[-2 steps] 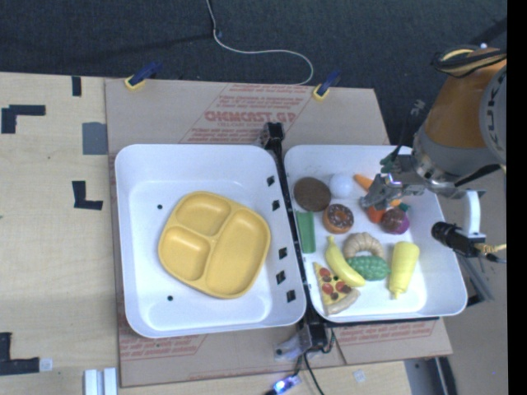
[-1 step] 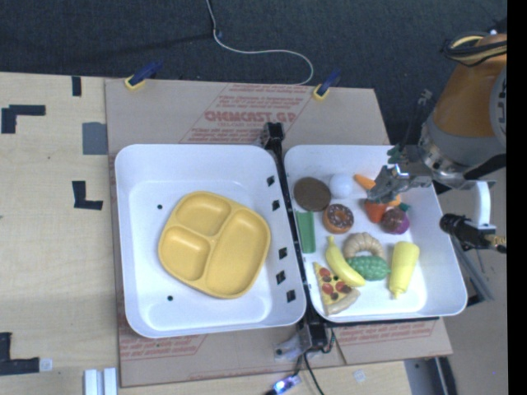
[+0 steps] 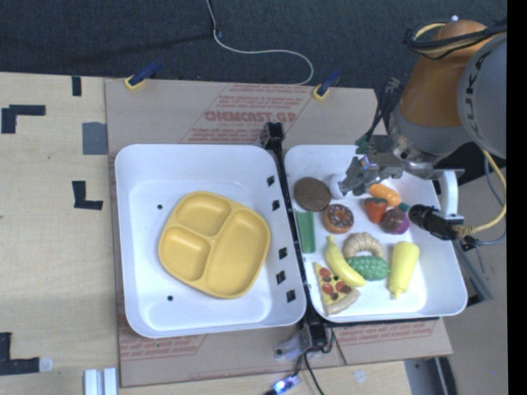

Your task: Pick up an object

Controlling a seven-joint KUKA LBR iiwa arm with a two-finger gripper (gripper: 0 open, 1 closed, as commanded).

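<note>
The right bin (image 3: 428, 303) holds several toy foods: a brown cookie (image 3: 312, 192), a chocolate donut (image 3: 338, 217), a green stick (image 3: 306, 231), a banana (image 3: 340, 262), a pizza slice (image 3: 333, 287), a croissant (image 3: 362, 243), a green bumpy piece (image 3: 368, 267), a corn cob (image 3: 402, 267), a tomato (image 3: 376, 209), an orange piece (image 3: 384, 194) and a purple piece (image 3: 396, 221). My gripper (image 3: 354, 179) hangs over the bin's back part, just right of the cookie and above the donut. Nothing shows between its fingers.
The left bin (image 3: 136, 220) holds a yellow divided plate (image 3: 214, 243). Cardboard (image 3: 239, 113) lies under both bins, with blue-and-yellow clamps (image 3: 326, 81) at its back edge. A white cable (image 3: 247, 48) trails across the dark floor behind.
</note>
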